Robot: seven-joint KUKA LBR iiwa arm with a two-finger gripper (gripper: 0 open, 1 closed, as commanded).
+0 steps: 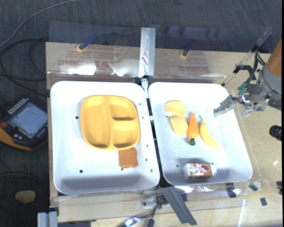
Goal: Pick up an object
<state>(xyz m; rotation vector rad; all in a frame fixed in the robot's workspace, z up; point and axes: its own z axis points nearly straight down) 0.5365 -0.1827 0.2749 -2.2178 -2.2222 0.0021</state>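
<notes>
The things on offer for picking lie in the right bin, all to the left of the pincer and lower in the view. Nearest to it are a toy carrot with a dark green stub at its lower end, and a yellow banana-like piece just beside the carrot's right side — the carrot touches or overlaps a pale yellow slice on its other side. Another pale yellow piece sits just above that slice. Farther down from the pincer, near the bin's front wall, a small brown and white carton lies on its side, well apart from the rest.

The pincer hangs over the right bin's upper right part with nothing between its fingers; whether they stand apart or together I cannot tell from here.

Well off to the pincer's left, the left bin holds a yellow compartment tray and, just below it, a brown toast-like square. Both bins rest on the desk — beyond its left edge a teach pendant lies on the floor.
</notes>
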